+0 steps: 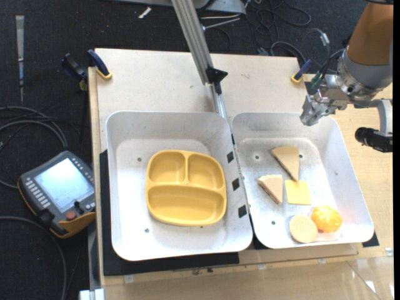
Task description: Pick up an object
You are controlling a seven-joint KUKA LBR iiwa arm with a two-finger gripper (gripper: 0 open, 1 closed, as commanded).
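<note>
camera view: the gripper (310, 116) is hanging over the far rim of the right bin (350, 167), and whether it is open or closed i cannot tell at this angle; nothing is showing in its grasp. the candidate objects are lying in the right bin's near half: a tan wedge (287, 160), a smaller wedge (271, 187), a yellow square slice (298, 192), a pale round disc (303, 229) and an orange round piece (326, 219). all are appearing to be toy food, judged light and rigid, likely smooth. the flat slice and disc are sitting low and are offering little edge; the tan wedge is judged the best hold, across its two straight sides. the smaller wedge and slice are lying just beside each other, the disc and orange piece are touching, so crowding is the risk there. the left bin (125, 167) is holding a yellow divided tray (185, 188), well apart. a metal pole (197, 39) is slanting over the divider.
</note>
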